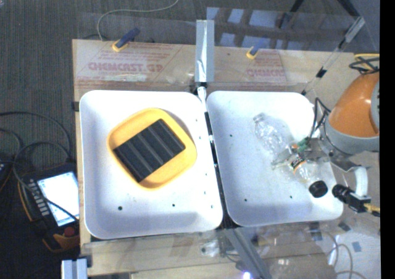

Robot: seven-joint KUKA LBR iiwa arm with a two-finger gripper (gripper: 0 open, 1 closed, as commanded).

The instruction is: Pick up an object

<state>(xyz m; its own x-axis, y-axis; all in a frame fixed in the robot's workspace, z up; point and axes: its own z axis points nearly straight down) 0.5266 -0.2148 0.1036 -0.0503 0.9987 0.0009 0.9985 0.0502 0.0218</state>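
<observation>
A clear crumpled plastic bottle point(270, 133) lies in the right bin point(247, 179), in its upper right part. My gripper point(299, 157) reaches in over that bin's right side, at the lower right end of the bottle and low above the floor. More clear plastic point(303, 173) shows just below the gripper; whether it is part of the bottle I cannot tell. In the left bin point(111, 210) a yellow rounded block with a black ribbed top point(152, 148) lies near the middle, far from the gripper.
A grey upright post point(204, 49) stands behind the seam between the bins. The arm's orange band point(355, 111) hangs over the right bin's right rim. Cables and a handheld screen point(52, 194) lie on the floor at left.
</observation>
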